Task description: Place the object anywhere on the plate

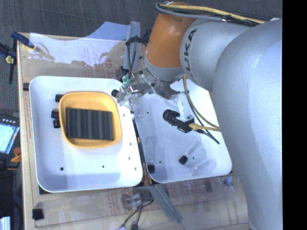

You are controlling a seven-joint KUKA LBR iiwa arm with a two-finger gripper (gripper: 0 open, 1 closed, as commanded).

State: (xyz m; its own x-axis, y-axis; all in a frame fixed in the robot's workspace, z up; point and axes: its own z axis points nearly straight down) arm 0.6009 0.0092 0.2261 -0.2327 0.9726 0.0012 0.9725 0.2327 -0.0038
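Ribbed dark slab (pixel 91 123) lies flat in the hollow of the yellow plate (pixel 88 97), covering most of its middle, with the yellow rim showing all around it. Slab and plate sit to the view's left of the claw (pixel 125 94) and a little nearer the camera, and the plate's upper right corner comes close to the claw. The plate rests in the left bin (pixel 81 171).

The claw hangs over the seam where the two bins meet, at their far end, just off the left bin's upper right corner. How far open it is I cannot tell, and nothing can be made out in its grip. Above it and to its right the arm (pixel 240 80) rises, its orange band (pixel 165 40) directly over the wrist.

Beyond the plate from the claw, small black pieces (pixel 55 114) lie against the plate's left edge on the bin floor.

In the right bin (pixel 163 147), below and to the right of the claw and well apart from it, sits a small black piece (pixel 183 159). Another small black bit (pixel 151 168) lies nearly straight below the claw, in that bin's near left corner. Both bins stand on the table (pixel 72 207).
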